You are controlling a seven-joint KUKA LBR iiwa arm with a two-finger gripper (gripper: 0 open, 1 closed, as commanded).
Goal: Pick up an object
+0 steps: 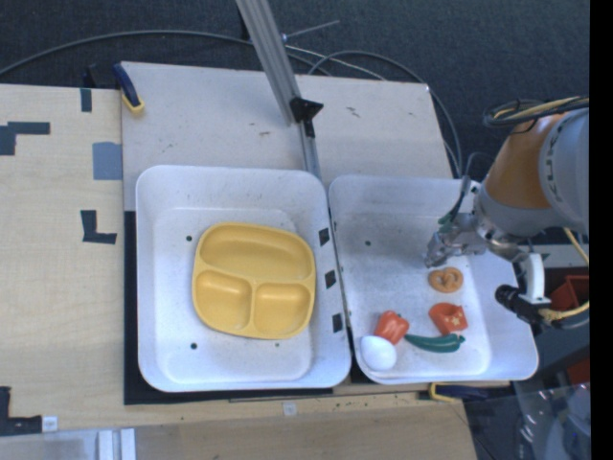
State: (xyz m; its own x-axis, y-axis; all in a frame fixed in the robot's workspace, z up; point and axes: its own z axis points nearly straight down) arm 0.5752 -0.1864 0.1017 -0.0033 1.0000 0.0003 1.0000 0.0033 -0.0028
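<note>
Hand (pixel 441 252) is hovering low in the right bin (pixel 383 209), just above the brown cookie (pixel 445 279); can't tell if closed. Nothing is lifted yet, so grasp & lift are remaining.

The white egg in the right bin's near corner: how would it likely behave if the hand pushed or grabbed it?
The white egg looks smooth and rounded, so it would probably roll when nudged and may slip from a pinch. It sits against the right bin corner beside the red pepper piece, which might stop it rolling but crowd the hand.
</note>
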